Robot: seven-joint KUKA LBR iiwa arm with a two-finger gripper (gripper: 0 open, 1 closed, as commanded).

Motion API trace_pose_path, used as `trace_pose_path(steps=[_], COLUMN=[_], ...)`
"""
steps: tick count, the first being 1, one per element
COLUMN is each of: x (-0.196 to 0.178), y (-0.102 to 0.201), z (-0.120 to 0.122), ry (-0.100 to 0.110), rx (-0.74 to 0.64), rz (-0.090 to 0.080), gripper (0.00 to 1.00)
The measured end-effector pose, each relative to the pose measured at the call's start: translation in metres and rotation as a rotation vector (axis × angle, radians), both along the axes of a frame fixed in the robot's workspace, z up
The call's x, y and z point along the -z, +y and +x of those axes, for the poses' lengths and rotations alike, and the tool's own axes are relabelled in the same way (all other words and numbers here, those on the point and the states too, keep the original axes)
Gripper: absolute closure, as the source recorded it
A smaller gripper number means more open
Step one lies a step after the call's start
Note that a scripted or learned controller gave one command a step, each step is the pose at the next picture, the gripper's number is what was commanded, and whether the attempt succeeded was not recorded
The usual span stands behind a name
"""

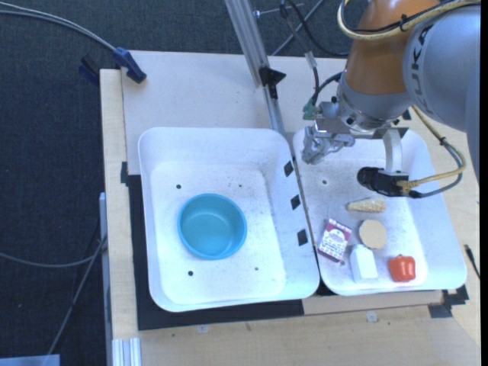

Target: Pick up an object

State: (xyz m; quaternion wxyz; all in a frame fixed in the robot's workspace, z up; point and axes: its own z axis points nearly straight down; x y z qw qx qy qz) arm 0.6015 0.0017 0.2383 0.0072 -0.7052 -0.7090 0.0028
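Hovering over the right bin's [427, 155] upper left corner, gripper [314, 152] with finger state impossible to tell, below it corn cob [366, 204], round cookie [373, 234], red pepper [402, 268], white block [364, 264], pink packet [334, 240], blue bowl [213, 226] in the left bin [160, 158].

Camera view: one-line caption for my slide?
Gripper hovers over right bin of small items; blue bowl sits in left bin.
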Motion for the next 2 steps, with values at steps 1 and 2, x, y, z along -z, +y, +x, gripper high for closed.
trace_pose_path(steps=[1,2], x=[0.006,-0.007], y=[0.047,0.097], z=[-0.009,-0.025], ry=[0.002,-0.001], rx=[0.001,0.000], rz=[-0.002,-0.002], gripper=[1.00,1.00])
